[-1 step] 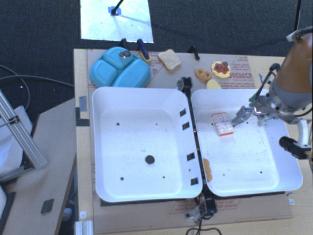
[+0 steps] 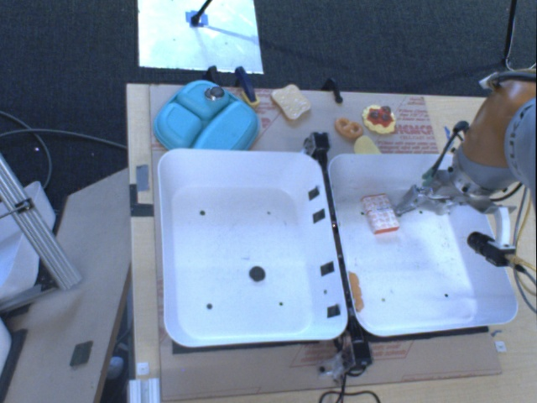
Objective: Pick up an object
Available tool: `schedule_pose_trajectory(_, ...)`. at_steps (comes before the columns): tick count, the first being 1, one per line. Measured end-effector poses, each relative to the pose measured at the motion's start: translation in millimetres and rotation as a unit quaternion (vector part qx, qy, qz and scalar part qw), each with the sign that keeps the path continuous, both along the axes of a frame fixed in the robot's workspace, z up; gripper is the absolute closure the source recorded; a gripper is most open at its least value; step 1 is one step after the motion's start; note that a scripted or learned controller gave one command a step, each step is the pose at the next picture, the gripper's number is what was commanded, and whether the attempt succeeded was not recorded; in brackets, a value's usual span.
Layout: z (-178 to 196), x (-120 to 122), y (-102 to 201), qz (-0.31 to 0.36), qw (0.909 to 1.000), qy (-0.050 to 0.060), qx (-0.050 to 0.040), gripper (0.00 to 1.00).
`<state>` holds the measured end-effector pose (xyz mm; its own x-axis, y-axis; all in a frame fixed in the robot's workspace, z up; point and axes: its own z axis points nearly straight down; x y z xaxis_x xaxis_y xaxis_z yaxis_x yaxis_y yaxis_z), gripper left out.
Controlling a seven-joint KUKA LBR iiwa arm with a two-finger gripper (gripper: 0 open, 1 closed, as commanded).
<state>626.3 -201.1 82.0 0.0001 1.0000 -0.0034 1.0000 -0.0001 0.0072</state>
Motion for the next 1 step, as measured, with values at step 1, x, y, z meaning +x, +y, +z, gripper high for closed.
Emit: schedule_pose_trajectory(1,53.0,45.6,-5.5,0.003,1.0,-0.001,0.0001,0.0)
